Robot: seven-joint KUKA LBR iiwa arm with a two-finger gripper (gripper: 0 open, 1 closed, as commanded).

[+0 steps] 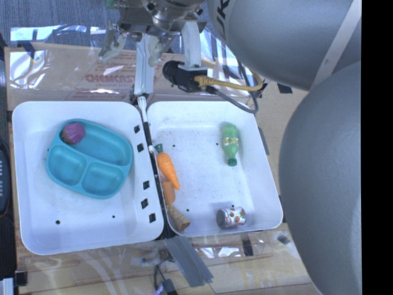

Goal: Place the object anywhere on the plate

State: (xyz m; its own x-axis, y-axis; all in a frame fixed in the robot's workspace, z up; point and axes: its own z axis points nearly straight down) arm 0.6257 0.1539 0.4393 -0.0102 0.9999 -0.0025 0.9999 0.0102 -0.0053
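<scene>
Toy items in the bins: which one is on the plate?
The purple one, in the blue plate's upper-left compartment; carrot, green bottle and can lie in the right bin.

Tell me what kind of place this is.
Probably a robotics lab bench set up for pick-and-place trials. A big grey arm hangs over two white bins. The left bin holds a blue plate, and the right bin holds a toy-like carrot, bottle and can.

A robotics lab is indicated: a large grey metal robot arm (288, 29) is seen at 2 o'clock above two shallow white plastic bins (196, 183) on a film-covered bench (55, 72).
</scene>
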